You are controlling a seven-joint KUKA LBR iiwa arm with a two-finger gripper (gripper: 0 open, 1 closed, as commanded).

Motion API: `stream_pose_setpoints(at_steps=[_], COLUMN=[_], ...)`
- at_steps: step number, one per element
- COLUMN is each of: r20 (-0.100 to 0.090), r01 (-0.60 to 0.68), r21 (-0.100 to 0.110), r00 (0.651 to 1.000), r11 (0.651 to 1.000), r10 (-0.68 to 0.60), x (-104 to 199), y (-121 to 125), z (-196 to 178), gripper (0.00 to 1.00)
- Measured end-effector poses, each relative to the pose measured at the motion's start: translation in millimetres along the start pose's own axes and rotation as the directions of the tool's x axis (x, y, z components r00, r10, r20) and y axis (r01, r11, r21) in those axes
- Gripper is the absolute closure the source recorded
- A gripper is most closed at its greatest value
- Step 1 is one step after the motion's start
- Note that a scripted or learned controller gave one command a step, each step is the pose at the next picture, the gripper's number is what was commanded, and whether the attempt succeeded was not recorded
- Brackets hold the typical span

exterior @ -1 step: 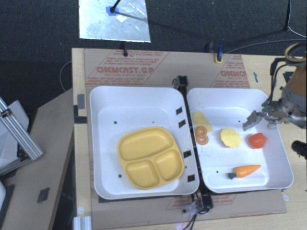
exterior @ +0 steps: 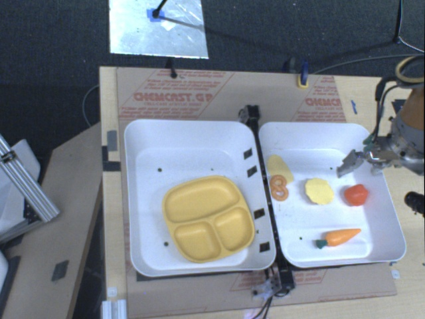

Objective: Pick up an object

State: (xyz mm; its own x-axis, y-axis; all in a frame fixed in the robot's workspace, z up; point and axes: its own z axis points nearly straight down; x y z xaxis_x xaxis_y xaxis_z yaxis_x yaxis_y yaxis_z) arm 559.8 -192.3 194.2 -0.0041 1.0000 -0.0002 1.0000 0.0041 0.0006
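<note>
The right bin (exterior: pixel 372 141) holds several small toy foods. A red tomato-like piece (exterior: pixel 356 195) lies near its right wall, with a yellow round piece (exterior: pixel 319 191) to its left. An orange carrot with a green end (exterior: pixel 340 237) lies near the front. An orange pretzel-shaped ring (exterior: pixel 279 189) and a pale yellow wedge (exterior: pixel 279 167) sit by the left wall. My gripper (exterior: pixel 364 163) hangs over the bin's right side, just above and behind the red piece, open with nothing between its fingers.
The left bin (exterior: pixel 153 145) holds a yellow divided plate (exterior: pixel 208 216). A black clip strip (exterior: pixel 260 178) runs between the two bins. A metal sheet (exterior: pixel 157 18) lies on the floor behind the bench, and cables cross the far right.
</note>
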Motion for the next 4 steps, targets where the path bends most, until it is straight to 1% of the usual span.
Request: stream_pose_setpoints(at_steps=[1, 2, 3, 4], r20=[0.000, 0.001, 0.002, 0.002], r01=[-0.001, -0.003, -0.002, 0.000], r21=[0.000, -0.002, -0.003, -0.004], r00=[1.000, 1.000, 1.000, 1.000], r11=[1.000, 1.000, 1.000, 1.000], r10=[0.001, 0.003, 0.002, 0.000], x=[-3.8, -3.7, -4.0, -10.2], y=[10.0, 11.4, 11.6, 16.8], z=[52.8, 103.1, 91.5, 31.0], gripper=[0.00, 0.00, 1.00, 1.00])
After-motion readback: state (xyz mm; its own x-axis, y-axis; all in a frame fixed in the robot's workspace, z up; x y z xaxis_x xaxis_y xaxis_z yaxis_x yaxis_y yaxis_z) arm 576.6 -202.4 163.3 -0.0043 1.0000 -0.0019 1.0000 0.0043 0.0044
